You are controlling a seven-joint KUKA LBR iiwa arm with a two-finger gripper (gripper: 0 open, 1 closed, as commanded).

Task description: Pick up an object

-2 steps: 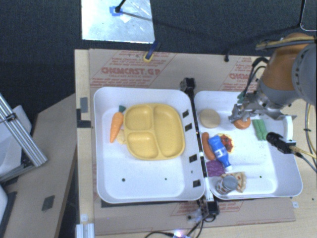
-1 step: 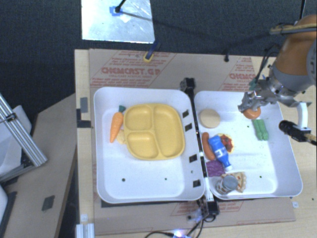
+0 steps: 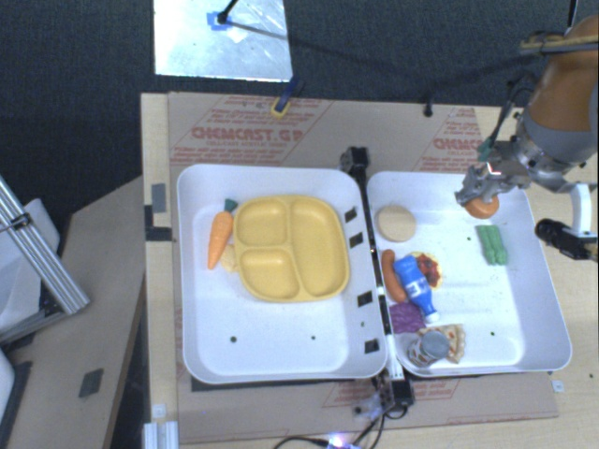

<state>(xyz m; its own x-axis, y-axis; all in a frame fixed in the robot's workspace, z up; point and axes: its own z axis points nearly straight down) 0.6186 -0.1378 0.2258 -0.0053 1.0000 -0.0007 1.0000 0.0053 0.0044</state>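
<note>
From above, the grey arm with its orange band enters at two o'clock, and its two-finger gripper [image 3: 480, 193] hangs over the far edge of the right shallow white bin [image 3: 533, 293], directly above a round orange toy fruit [image 3: 484, 207]; whether the gripper is parted or closed on the fruit I cannot tell from this angle. At four o'clock from the fruit lies a green ridged toy vegetable [image 3: 491, 244]. Toward nine o'clock in that bin sits a round tan bun [image 3: 396, 223], and below it a blue plastic bottle with a white cap [image 3: 415, 287] lies across a red sausage [image 3: 390, 275] and a purple toy piece [image 3: 406, 317]. The left shallow white bin [image 3: 201, 335] holds a yellow three-compartment plastic plate [image 3: 286, 248], with an orange toy carrot [image 3: 219, 237] just beside it at nine o'clock. The brown cardboard sheet [image 3: 248, 134] beneath both bins carries red print reading "CHEMCAST GP".
</note>
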